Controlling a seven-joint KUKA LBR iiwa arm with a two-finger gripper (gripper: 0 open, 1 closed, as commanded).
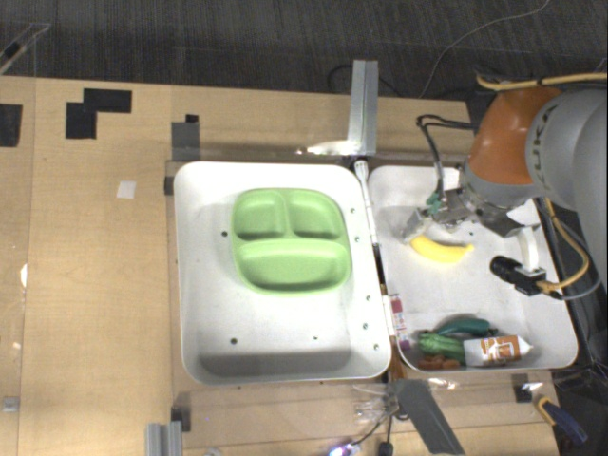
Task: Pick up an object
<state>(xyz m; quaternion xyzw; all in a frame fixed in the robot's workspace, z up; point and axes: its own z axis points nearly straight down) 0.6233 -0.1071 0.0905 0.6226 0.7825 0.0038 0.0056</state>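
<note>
A small yellow banana [442, 250] lies in the upper middle of the right bin [560, 335]. My gripper [427, 218] hangs low just above and to the left of the banana, near the bin's back left part. Nothing shows as held in it. The grey arm with its orange band [503, 141] reaches in from the right. At the right bin's front edge lie a dark green object [463, 328], a green and orange item [439, 344] and a white and orange package [496, 350].
The left bin [204, 255] holds a green divided plate [288, 237]. A metal post [364, 107] stands behind the wall between the two bins. Black cables [518, 274] trail from the arm over the right bin's right side.
</note>
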